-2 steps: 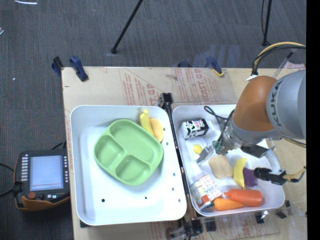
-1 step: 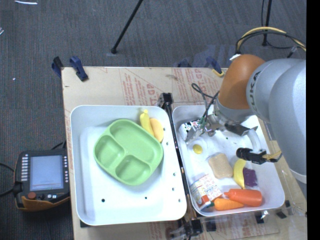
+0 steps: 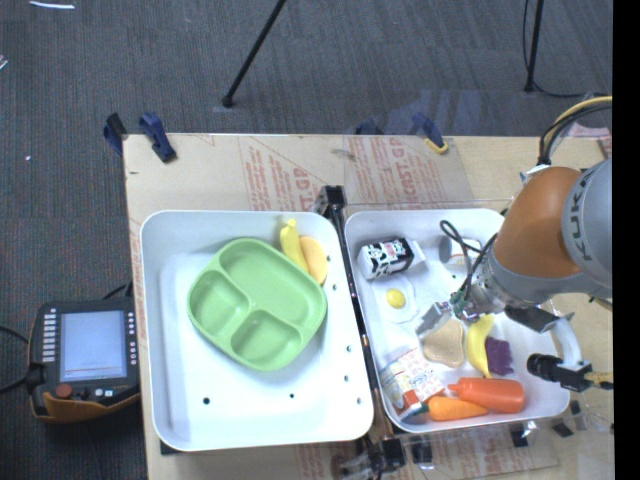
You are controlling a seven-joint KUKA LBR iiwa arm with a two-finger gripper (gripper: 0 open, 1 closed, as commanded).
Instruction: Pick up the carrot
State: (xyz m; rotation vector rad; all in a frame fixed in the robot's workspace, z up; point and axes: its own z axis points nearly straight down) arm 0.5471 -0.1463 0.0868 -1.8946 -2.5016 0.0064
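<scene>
Left bin [image 3: 170,368] bears a green tray [image 3: 258,303]. In the right bin [image 3: 480,218], the carrot [image 3: 455,408] lies untouched at the near edge. Gripper [image 3: 450,313] hovers just beyond it; jaw state indeterminate. Pick not yet made.

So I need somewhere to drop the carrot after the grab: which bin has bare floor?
The left bin has a bare strip along its near edge, below the green divided plate, and a narrower one down its left side. The right bin is crowded: carrot, orange piece, carton, egg and gripper leave little room.
</scene>
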